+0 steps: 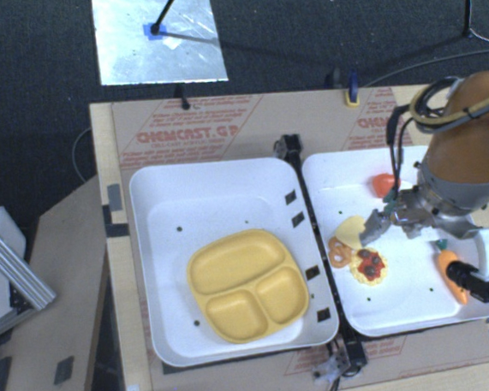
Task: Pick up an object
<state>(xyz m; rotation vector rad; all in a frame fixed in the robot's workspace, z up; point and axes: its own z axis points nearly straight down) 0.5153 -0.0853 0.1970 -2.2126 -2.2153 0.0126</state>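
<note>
Gripper (375,228) hovers at frame right, low over the pizza slice (371,265) in the right bin (410,308); finger state indeterminate; nothing visibly held; pick pending.

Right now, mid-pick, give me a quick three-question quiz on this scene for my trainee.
1. True or false: the yellow divided tray lies in the left bin.
2. Which item lies closest to the gripper?
A. the yellow divided tray
B. the pale yellow piece
C. the silver sheet
3. Fill in: the pizza slice lies in the ____ bin.

Key
1. True.
2. B; it lies just left of the gripper in the right bin.
3. Right, beside the pretzel.
</note>
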